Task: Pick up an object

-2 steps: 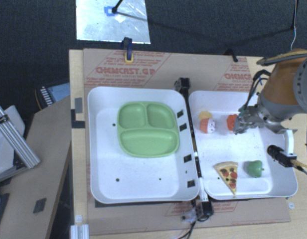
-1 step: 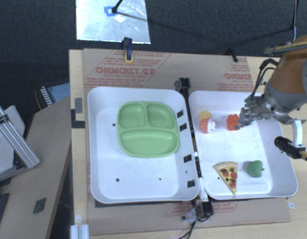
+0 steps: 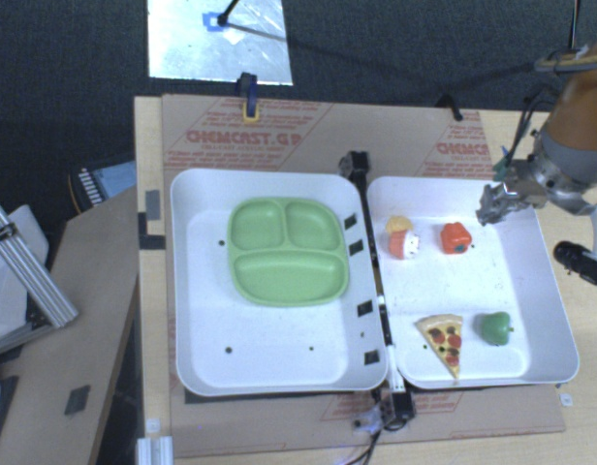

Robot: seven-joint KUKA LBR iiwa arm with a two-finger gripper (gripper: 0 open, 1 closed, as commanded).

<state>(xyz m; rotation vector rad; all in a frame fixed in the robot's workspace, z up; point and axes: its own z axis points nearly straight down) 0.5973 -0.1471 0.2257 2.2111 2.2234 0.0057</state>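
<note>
Gripper (image 3: pixel 492 204) over right bin (image 3: pixel 546 260), upper-right corner, nothing between fingers. Fingers look spread a little, but view too coarse; can't tell for sure. Nearest obj: red pepper (image 3: pixel 455 237), just left and slightly below gripper, squat, no clear long axis. Small toy (image 3: pixel 402 238) further left. Pizza slice (image 3: pixel 444 340) and green pepper (image 3: pixel 494 327) at near edge, well apart from gripper. Green tray (image 3: pixel 284 252) in left bin.
</note>
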